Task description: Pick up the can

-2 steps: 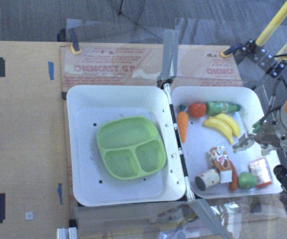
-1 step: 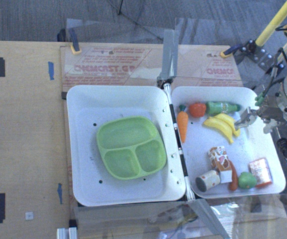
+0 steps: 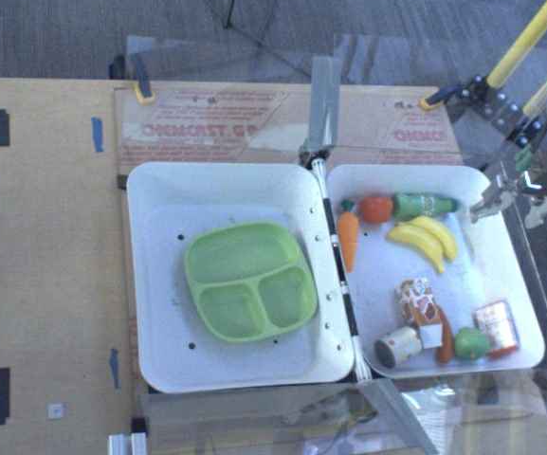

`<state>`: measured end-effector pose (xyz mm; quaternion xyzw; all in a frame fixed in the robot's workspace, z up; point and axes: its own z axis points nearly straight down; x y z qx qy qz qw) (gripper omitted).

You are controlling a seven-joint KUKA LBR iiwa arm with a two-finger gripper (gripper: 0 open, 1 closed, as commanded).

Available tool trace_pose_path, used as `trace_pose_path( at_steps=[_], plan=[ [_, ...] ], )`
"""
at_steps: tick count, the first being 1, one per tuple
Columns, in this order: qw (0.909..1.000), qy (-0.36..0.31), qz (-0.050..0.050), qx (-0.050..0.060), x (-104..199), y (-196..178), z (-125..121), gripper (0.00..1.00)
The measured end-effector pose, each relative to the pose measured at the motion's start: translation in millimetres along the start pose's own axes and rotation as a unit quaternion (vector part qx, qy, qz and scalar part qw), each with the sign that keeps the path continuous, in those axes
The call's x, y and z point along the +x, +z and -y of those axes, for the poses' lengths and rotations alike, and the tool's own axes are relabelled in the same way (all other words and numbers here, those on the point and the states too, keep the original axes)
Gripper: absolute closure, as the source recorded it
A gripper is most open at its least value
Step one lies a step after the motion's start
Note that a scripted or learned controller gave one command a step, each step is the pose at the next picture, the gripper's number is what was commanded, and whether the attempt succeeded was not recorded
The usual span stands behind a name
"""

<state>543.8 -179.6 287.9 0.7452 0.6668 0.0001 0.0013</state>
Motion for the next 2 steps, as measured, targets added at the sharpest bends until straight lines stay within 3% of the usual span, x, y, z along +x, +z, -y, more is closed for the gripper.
trace_pose_path(
  at_steps=[1,2],
  plan=[
    [0.9911,0.133,0.000,0.000,11.2,-13.9,7.4,0.00],
    [0.9967,0.081,-0.001,-0.010,15.7,174.7,57.1,0.00]
  ],
)
